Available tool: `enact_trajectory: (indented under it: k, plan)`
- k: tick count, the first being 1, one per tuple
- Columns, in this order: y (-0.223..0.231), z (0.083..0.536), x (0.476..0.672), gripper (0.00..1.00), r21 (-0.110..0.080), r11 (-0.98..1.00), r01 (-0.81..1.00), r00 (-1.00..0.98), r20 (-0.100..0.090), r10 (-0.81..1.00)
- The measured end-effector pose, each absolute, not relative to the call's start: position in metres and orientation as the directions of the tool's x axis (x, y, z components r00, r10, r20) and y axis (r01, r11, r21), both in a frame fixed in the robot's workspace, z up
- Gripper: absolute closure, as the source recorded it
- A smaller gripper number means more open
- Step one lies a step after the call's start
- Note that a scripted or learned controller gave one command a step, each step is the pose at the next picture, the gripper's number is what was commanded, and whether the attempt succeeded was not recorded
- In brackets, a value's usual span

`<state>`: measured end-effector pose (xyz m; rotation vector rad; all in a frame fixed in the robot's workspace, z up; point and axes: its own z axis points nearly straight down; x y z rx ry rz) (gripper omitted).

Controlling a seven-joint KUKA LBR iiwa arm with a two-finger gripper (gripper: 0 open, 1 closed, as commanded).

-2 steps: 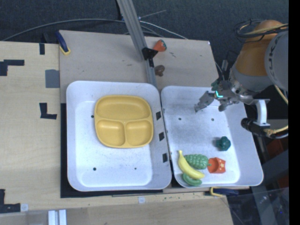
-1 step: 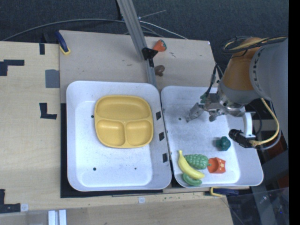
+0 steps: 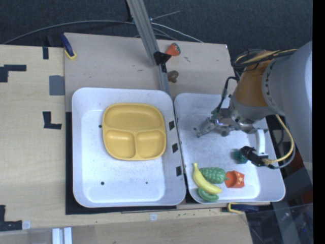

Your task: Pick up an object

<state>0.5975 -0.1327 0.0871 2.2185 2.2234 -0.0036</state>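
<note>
In the right bin (image 3: 264, 189), near its front edge, lies a cluster of toy foods: a yellow banana (image 3: 205, 180), a knobbly green piece (image 3: 214, 174), a red-orange piece (image 3: 234, 179) and a small green piece (image 3: 208, 196) under the banana's end. My gripper (image 3: 204, 127) hangs over the bare upper-left floor of that bin, fingers pointing left. It is well behind the cluster. The fingers look open and hold nothing.
The left bin (image 3: 81, 151) holds a yellow divided plate (image 3: 134, 131). A grey pole (image 3: 144, 27) with a black clamp stands behind the bins, and small orange and brown bits lie beside it. A teal-and-black cable fitting (image 3: 246, 155) hangs off the wrist.
</note>
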Motion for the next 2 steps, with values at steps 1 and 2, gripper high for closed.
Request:
enact_trajectory:
  k: [1,2]
  plan:
    - [-0.132,0.099,0.598,1.0,-0.001,0.004,1.0,-0.004,0.0,1.0]
    - [-0.129,0.142,0.594,1.0,0.002,0.002,1.0,-0.002,0.0,1.0]
